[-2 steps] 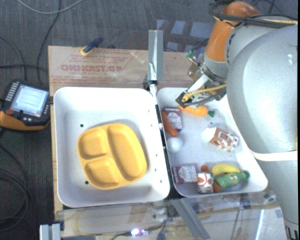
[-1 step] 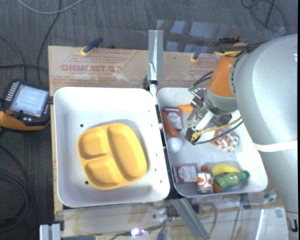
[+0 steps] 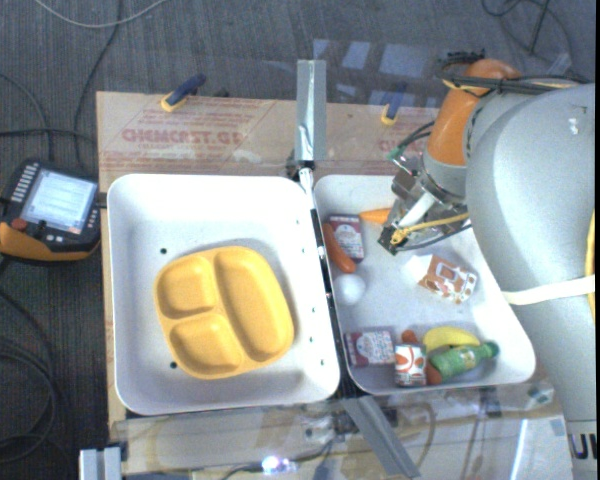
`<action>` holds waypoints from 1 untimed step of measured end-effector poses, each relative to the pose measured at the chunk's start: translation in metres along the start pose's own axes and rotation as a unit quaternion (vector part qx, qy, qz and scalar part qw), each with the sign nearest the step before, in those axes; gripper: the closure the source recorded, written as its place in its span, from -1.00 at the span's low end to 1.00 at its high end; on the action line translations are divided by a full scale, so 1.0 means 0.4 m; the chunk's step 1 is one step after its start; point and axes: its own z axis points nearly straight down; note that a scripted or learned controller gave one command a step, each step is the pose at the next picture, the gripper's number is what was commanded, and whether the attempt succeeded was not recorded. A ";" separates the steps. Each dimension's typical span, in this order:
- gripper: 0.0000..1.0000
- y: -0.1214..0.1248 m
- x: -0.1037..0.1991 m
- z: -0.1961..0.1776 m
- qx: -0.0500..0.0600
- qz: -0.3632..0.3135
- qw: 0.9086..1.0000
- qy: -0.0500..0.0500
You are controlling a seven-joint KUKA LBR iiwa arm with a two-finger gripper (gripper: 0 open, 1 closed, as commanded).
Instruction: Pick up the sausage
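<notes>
The sausage is a short red-orange link lying along the left wall of the right bin, partly tucked beside a small printed packet. My gripper hangs over the upper part of the right bin, to the right of the sausage and apart from it. Nothing shows in its grasp. An orange piece lies between the gripper and the packet.
The left bin holds a yellow divided tray. The right bin also has a white ball, an orange-and-white packet, a small box, a can, a banana and a green bottle.
</notes>
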 end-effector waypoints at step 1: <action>-1.00 -0.192 0.109 -0.229 -0.018 -0.186 0.982 0.003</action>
